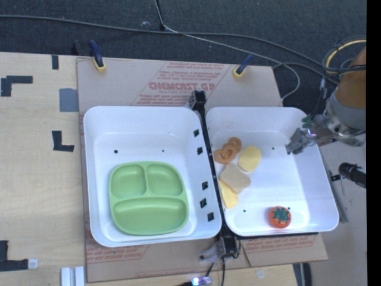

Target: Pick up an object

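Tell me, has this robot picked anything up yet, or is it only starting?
It looks like it is only starting. Nothing looks done: the pretzel, yellow piece, bread slice and tomato all lie in the right bin. In hand: the gripper sits over that bin's right edge, nothing visibly in it. Left: reaching an item, gripping and lifting.
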Controlling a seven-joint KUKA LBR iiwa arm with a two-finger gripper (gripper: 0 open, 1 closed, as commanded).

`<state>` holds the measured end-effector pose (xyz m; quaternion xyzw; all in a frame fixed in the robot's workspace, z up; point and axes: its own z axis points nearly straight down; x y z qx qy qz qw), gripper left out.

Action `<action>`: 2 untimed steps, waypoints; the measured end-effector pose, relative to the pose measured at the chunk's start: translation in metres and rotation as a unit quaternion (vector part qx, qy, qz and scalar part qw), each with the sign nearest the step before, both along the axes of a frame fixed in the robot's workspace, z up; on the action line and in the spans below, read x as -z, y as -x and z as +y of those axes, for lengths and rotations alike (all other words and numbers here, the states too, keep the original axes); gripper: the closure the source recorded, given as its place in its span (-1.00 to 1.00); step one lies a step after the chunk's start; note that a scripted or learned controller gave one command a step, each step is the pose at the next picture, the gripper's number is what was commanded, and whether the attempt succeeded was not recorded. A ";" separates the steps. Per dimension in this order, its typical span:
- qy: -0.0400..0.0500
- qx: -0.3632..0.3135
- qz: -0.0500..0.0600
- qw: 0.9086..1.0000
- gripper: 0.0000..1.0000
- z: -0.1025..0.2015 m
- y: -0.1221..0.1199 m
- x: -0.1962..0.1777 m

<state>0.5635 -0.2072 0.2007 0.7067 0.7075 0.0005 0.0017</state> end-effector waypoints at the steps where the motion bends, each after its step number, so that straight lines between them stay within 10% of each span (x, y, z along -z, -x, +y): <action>1: 0.000 0.000 0.000 1.000 1.00 0.000 -0.001 -0.036; 2: -0.001 -0.002 0.002 1.000 1.00 0.046 -0.007 -0.027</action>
